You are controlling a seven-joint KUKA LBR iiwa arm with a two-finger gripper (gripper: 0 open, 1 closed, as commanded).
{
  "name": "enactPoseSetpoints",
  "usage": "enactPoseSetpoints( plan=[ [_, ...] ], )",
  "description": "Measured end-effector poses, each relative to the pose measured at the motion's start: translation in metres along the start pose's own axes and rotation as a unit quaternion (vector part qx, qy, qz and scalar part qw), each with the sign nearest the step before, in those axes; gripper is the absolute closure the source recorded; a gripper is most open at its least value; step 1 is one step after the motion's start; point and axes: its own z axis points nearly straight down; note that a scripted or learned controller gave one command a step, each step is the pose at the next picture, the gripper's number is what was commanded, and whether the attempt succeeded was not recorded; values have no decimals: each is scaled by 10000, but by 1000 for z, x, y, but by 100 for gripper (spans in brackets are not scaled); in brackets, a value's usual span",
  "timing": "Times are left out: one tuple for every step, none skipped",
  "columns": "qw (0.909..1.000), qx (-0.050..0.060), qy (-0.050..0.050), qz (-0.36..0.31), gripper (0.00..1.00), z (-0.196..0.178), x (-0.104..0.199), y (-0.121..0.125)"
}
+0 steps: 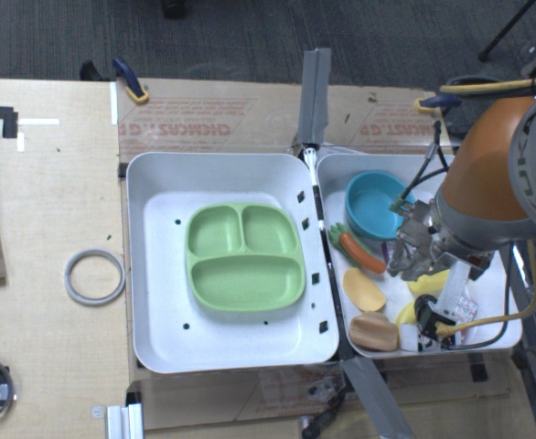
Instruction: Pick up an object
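The right bin [334, 245] is crowded: a blue bowl [374, 205] sits at its far side, an orange carrot [361, 254] lies just near of the bowl by the left wall, and a yellow piece [363, 290] and a tan bread-like piece [373, 333] lie toward the near edge, leaving little bare floor. The gripper [412, 256] hangs low over the bin's middle, just right of the carrot; whether its jaws are parted or closed cannot be told. The left bin [149, 263] holds a green divided plate [245, 257] at its centre, with white floor open all round it.
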Motion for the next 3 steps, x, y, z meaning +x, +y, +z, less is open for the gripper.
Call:
enactPoseSetpoints(
  plan=[
    [9991, -10, -1, -431, 100, -46, -64, 39],
    [9997, 5, -4, -246, 100, 11, -10, 41],
    [9997, 5, -4, -246, 0, 11, -10, 41]
  ],
)
